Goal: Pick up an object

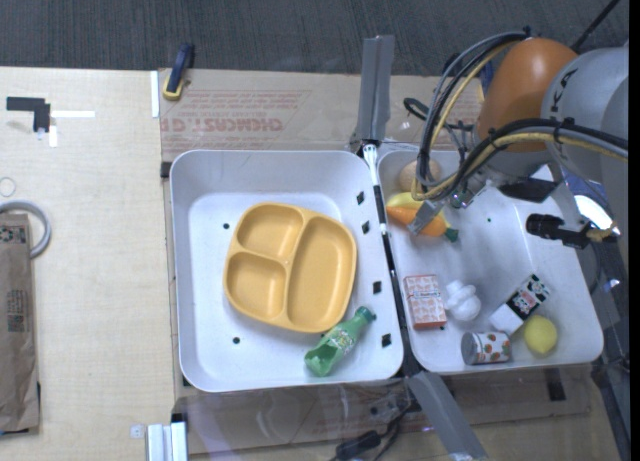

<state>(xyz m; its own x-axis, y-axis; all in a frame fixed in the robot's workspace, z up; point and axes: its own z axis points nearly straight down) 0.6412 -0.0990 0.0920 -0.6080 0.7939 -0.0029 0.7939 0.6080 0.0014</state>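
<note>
My gripper [432, 215] hangs low over the far left corner of the right bin [575, 349]. It sits right at an orange toy with a green tip [436, 228] and a yellow piece [400, 201]. The arm's body and cables hide much of that corner. Nearer the front of the same bin lie a red-and-white carton [425, 301], a white lumpy toy [462, 300], a small printed can [487, 348], a yellow lemon [541, 335] and a black-and-white packet [526, 299].
The left bin [190, 279] holds a yellow divided plate [291, 266] and a green bottle [339, 341] lying at its front right. A raised divider [382, 249] separates the bins. A blue-and-yellow tool [179, 71] lies on the cardboard behind.
</note>
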